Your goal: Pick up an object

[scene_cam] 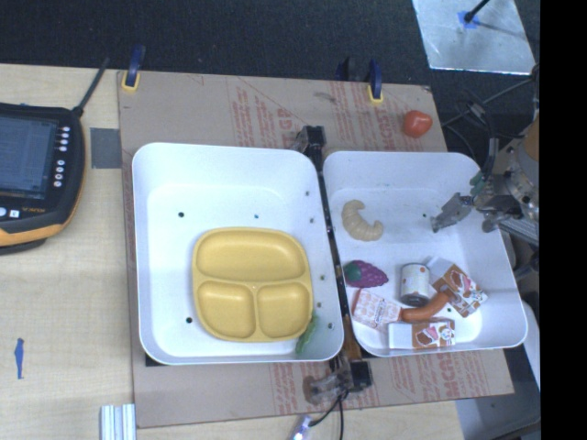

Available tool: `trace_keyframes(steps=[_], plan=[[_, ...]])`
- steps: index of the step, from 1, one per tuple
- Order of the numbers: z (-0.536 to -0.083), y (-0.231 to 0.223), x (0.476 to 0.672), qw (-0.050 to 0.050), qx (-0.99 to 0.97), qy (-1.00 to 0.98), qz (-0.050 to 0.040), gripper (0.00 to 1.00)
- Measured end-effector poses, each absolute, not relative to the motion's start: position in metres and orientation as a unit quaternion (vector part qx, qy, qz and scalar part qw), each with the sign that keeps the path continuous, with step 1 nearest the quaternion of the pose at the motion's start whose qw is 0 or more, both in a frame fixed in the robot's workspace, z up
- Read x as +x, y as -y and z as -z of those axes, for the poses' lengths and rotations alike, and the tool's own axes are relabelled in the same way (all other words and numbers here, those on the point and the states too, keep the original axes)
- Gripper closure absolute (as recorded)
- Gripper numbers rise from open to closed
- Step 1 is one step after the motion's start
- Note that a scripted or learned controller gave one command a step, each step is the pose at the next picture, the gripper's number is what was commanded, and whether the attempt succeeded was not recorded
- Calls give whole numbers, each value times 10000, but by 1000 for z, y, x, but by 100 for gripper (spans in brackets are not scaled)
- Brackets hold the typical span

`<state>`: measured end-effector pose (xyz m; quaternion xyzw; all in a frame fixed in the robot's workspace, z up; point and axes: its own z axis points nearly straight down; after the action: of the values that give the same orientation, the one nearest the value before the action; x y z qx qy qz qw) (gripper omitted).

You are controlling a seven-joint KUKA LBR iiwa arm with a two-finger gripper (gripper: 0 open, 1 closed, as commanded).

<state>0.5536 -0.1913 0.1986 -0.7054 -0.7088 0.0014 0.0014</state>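
Observation:
My gripper (451, 216) reaches in from the right over the right bin (394, 177), its dark fingers low near the bin's right side with nothing seen between them. A croissant (361, 220) lies in that bin's upper left. Further down are a purple grape bunch (365, 272), a small can (415, 283), a sausage (427, 309), and several small printed cartons (374, 308). All of these lie apart from the gripper.
The left bin (165, 191) holds a yellow divided plate (251, 283), with a green item (305, 337) at its lower right edge. A red tomato-like ball (416, 123) sits on the cardboard behind the right bin. A teach pendant (32, 172) lies at far left.

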Motion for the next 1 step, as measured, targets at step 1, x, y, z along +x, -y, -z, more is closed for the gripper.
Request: trace_keyframes(steps=[1], plan=[[-126, 202, 521, -34, -7055, 7087, -3, 0]])
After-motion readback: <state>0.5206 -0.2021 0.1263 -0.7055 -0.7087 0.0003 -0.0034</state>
